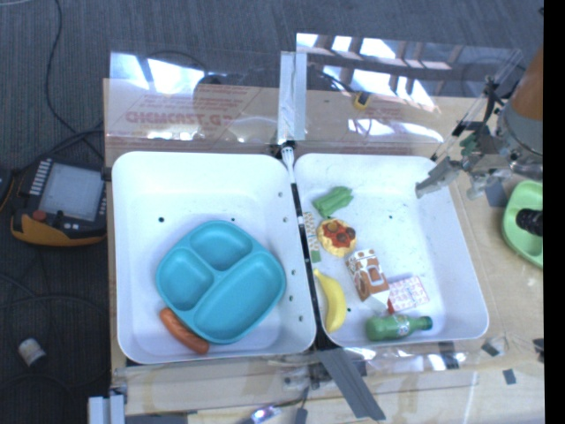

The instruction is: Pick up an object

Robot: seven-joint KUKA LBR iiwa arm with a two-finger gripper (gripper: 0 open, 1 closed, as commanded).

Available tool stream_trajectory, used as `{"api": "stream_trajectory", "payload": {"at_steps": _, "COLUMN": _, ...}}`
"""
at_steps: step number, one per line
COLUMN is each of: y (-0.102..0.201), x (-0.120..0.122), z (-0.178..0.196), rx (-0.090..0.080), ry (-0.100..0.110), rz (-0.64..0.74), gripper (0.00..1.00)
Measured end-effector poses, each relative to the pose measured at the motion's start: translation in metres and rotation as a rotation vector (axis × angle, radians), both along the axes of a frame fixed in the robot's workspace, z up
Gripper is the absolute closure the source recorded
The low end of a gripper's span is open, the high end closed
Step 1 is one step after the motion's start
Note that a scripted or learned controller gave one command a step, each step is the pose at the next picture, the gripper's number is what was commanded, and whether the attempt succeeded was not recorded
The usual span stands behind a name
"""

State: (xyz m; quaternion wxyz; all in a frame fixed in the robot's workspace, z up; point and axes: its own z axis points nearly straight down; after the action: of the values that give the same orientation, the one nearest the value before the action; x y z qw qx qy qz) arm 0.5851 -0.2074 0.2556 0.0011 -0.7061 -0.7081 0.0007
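Note:
The right bin [459, 237] holds several toy items. A green vegetable [333, 200] lies near the top, with a pizza slice [337, 236] just below it. A yellow banana [332, 299] rests against the left wall. Lower down are a small red-and-white carton [367, 275], a pink box [407, 293] and a green bottle [398, 327] on its side. My gripper [439, 177] hovers over the bin's upper right corner, away from all of them, with nothing seen in it.
The left bin [141, 237] holds a blue divided plate [222, 278] and an orange sausage [184, 330] at its lower edge. A green object [527, 222] sits on the bench right of the bins. Clear panels [291, 95] stand behind both bins.

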Motion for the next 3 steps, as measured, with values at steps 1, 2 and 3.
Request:
{"api": "stream_trajectory", "payload": {"at_steps": 1, "y": 0.033, "x": -0.053, "z": -0.138, "rx": 0.002, "ry": 0.001, "rz": 0.154, "gripper": 0.0}}
{"api": "stream_trajectory", "payload": {"at_steps": 2, "y": 0.083, "x": -0.081, "z": -0.09, "rx": 0.001, "ry": 0.001, "rz": 0.248, "gripper": 0.0}}
{"api": "stream_trajectory", "payload": {"at_steps": 3, "y": 0.104, "x": -0.096, "z": -0.164, "rx": -0.004, "ry": -0.006, "rz": 0.339, "gripper": 0.0}}
